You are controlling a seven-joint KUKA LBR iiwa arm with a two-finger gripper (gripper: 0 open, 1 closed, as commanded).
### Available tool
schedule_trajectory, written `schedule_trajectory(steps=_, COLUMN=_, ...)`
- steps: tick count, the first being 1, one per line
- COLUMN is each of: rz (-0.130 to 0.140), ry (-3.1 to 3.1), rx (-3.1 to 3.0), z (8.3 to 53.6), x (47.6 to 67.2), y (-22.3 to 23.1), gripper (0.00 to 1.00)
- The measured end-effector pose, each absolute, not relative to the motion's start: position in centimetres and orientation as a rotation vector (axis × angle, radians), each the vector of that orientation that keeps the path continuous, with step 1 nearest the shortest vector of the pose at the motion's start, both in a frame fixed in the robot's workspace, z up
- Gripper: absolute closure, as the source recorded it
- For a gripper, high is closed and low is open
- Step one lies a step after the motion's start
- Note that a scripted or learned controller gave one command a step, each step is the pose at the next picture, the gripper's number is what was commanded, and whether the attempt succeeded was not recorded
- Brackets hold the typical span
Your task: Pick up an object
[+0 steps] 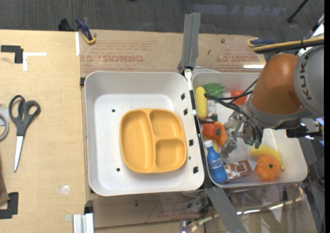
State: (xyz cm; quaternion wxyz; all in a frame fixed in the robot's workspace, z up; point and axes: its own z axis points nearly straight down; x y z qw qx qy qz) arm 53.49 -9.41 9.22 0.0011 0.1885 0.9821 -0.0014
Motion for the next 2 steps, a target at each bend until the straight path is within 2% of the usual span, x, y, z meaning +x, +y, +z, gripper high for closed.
schedule_trajectory(steps=2, rz=-0.001, ry=3.049, rx=0.746, z=9.17, x=53.21, y=-9.35, gripper=0.00)
